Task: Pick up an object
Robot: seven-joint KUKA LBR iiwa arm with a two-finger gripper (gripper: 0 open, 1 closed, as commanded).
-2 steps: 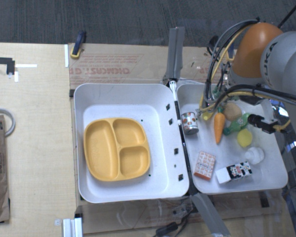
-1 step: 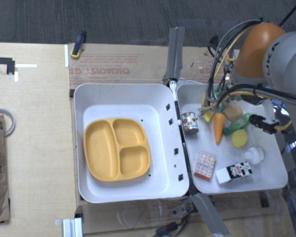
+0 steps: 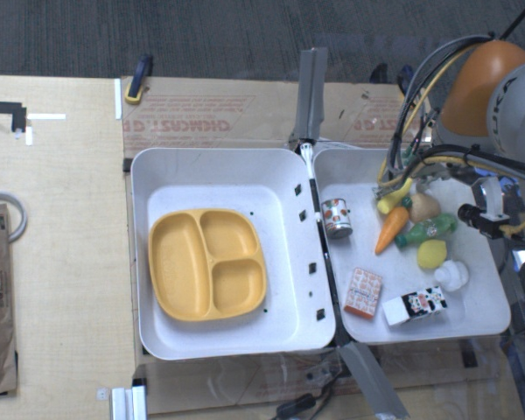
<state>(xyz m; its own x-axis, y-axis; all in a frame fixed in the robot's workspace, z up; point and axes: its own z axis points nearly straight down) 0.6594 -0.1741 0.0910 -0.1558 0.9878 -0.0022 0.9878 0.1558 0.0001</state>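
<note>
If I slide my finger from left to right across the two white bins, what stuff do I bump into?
Yellow divided plate → small can → red patterned packet → toy carrot → black-and-white milk carton → yellow lemon. The things bunched around the carrot overlap, so they are left out.

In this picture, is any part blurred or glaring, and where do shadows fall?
Camera view: light is even and soft, with no strong glare on the white bins; the yellow tray is sharp and casts only a faint shadow; the arm at upper right looks a little soft; the small toys around the carrot are coarse in detail.
</note>
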